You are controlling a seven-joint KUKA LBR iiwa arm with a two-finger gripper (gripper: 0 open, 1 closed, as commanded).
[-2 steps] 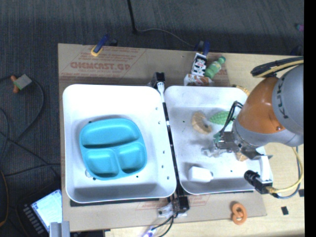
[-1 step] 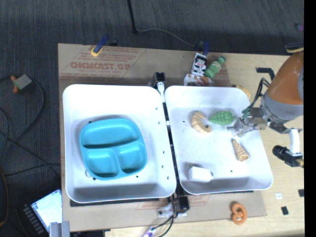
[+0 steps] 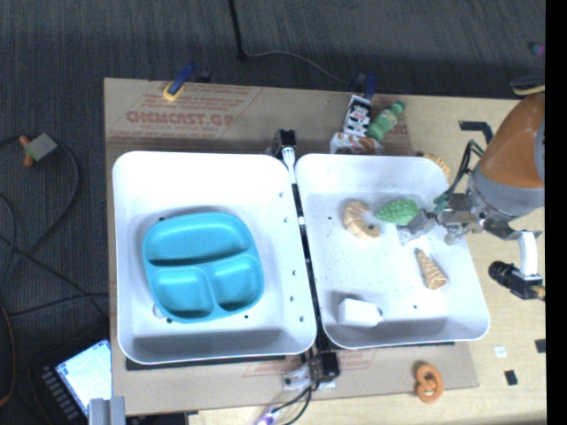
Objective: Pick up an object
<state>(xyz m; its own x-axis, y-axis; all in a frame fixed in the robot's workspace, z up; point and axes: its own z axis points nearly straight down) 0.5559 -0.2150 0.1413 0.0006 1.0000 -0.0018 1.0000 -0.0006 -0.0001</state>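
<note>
Brown worktop: one board, carrying two white bins side by side.
Left bin: one blue tray with three compartments, lying near the middle.
Right bin: four loose things.
Green piece: one, leafy, upper middle of the right bin, just beside the jaws.
Tan pastry: one, touching the green piece's left side.
White block: one, near the bin's front wall.
Tan cone: one, lying tilted, right of centre, below the jaws.
Arm: one, grey and orange, over the right bin's right rim.
Jaws: low inside the right bin; whether spread or pressed together, cannot tell.
Outside the bins: one orange ring on the front edge, one green bottle behind.
</note>
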